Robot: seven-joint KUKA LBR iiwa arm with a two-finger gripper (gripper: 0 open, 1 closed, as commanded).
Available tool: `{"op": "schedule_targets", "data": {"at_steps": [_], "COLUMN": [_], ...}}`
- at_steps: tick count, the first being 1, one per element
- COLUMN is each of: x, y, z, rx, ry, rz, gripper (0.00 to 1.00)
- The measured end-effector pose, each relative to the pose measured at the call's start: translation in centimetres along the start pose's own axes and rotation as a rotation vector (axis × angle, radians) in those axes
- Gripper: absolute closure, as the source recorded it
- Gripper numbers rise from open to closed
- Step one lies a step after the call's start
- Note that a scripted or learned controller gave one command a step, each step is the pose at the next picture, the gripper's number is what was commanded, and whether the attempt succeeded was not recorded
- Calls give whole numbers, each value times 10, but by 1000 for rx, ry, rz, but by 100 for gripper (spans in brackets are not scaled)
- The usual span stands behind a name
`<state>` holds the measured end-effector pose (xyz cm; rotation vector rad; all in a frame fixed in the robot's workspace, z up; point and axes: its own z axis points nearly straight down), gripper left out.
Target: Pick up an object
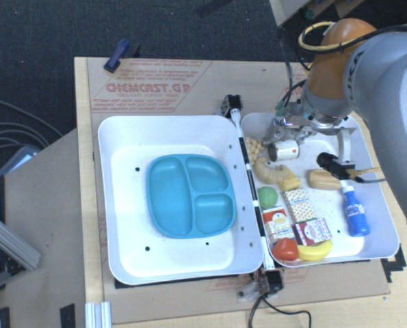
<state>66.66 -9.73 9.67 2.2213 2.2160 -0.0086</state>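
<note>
The gripper (283,139) is seen low in the right bin (375,239), just above a bumpy tan lump (280,175). How wide it is cannot be told. A smooth blue plate (189,195) is laid in the left bin (121,183).

A shallow white plastic bin at left (121,157) holds a sky-blue divided plastic plate (189,195). The matching white bin at right (379,236) holds:
- a royal-blue bottle with a white cap (355,210)
- a yellow toy banana (314,251)
- a red toy tomato (285,249)
- a green round piece (267,197)
- a small box checked orange and white (298,202)

Beneath them, a tan board (155,98) carries red lettering.
</note>
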Motion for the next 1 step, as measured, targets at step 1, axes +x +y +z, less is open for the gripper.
{"op": "schedule_targets", "data": {"at_steps": [1], "x": [61], "y": [-22], "z": [-89], "rx": [-3], "ry": [7], "rz": [-4], "gripper": [100]}}
